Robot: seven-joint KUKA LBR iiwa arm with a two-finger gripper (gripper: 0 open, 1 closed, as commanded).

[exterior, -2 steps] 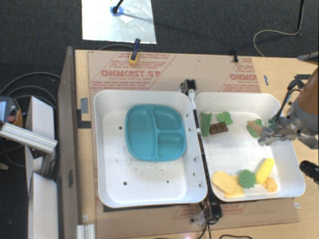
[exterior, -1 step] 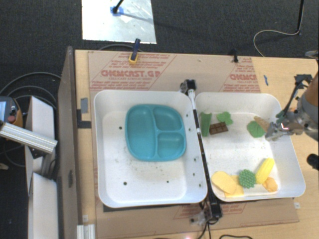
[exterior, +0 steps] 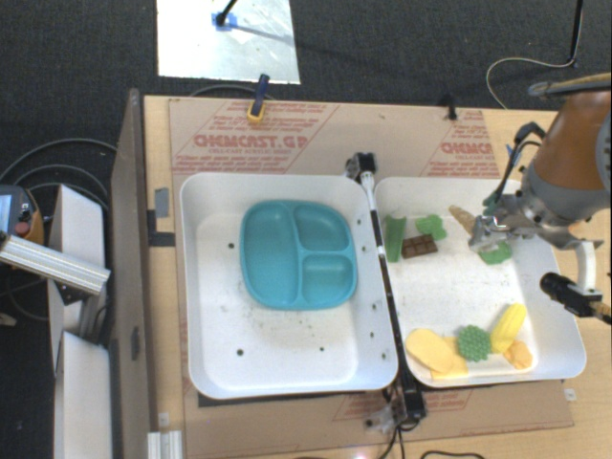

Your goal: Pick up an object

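From the camera above, the claw (exterior: 490, 229) hangs low in the right bin (exterior: 559, 357), right over a small green piece (exterior: 496, 252) near the bin's far right side. Whether it grips that piece cannot be told, and how wide it stands cannot be told either.

The green piece looks like a light, stiff plastic toy food, probably a little slick, so a hold across its narrow middle seems safest.

The right bin also holds a green strip (exterior: 393, 236), a brown chocolate bar (exterior: 419, 247), another green bit (exterior: 433, 226) and a tan cone-like piece (exterior: 462, 219). Near its front edge lie a yellow slab (exterior: 431, 351), a green knobbly ball (exterior: 472, 342), a yellow corn-like piece (exterior: 508, 323) and an orange chunk (exterior: 520, 355).

The left bin (exterior: 215, 352) holds a teal divided plate (exterior: 296, 254), its compartments bare. Both bins rest on the tabletop (exterior: 287, 142).
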